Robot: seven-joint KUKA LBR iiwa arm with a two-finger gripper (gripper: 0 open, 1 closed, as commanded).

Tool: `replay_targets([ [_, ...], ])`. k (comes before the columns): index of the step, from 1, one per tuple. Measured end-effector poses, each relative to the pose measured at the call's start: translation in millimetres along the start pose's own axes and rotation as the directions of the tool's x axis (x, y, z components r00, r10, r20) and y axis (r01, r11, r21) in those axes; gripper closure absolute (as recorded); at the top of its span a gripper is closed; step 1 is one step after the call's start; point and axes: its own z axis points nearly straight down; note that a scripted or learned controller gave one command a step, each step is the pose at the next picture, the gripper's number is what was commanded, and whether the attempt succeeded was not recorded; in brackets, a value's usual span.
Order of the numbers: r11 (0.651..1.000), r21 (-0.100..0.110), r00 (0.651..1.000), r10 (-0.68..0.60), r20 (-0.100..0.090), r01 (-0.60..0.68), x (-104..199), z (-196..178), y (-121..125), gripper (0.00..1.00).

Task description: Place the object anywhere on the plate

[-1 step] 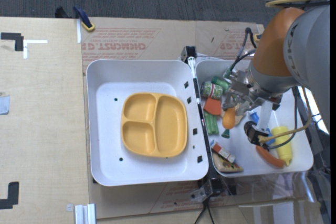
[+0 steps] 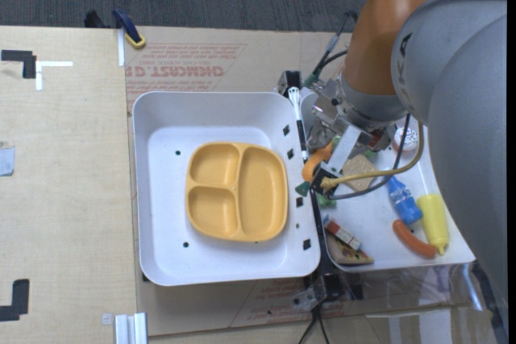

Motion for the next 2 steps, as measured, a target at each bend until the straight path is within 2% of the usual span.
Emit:
replay_targets([
  [1, 0.953, 0.001, 0.953, 0.303, 0.002, -0.303, 77.9, 41.2, 6.8, 1.0],
  [2, 0.953, 0.001, 0.953, 0.303, 0.003, -0.303, 77.7, 41.4, 6.9, 0.0],
])
